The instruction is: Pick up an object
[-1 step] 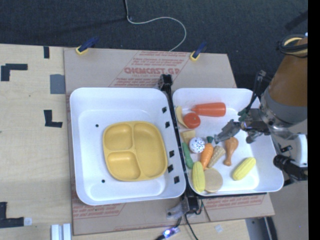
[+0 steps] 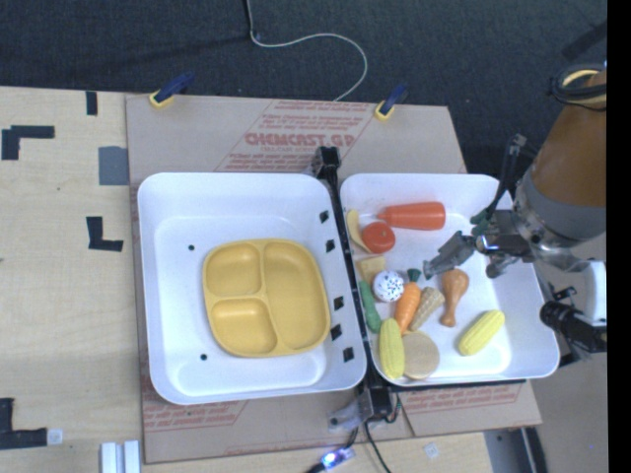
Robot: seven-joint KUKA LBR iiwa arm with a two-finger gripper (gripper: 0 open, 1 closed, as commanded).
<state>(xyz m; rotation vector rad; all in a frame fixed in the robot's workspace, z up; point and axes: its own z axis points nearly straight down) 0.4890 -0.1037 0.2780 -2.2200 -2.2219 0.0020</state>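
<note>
Toy foods, the candidates for picking, lie in the right bin [image 2: 513,368]: a long orange sausage [image 2: 412,216] near its far edge, a yellow corn cob [image 2: 480,332] toward its near right corner, a drumstick [image 2: 454,293] mid-bin. The left bin [image 2: 158,264] carries a yellow divided plate [image 2: 264,297]. The gripper [image 2: 463,254] hangs above the drumstick, fingers spread, grasping nothing.
</note>
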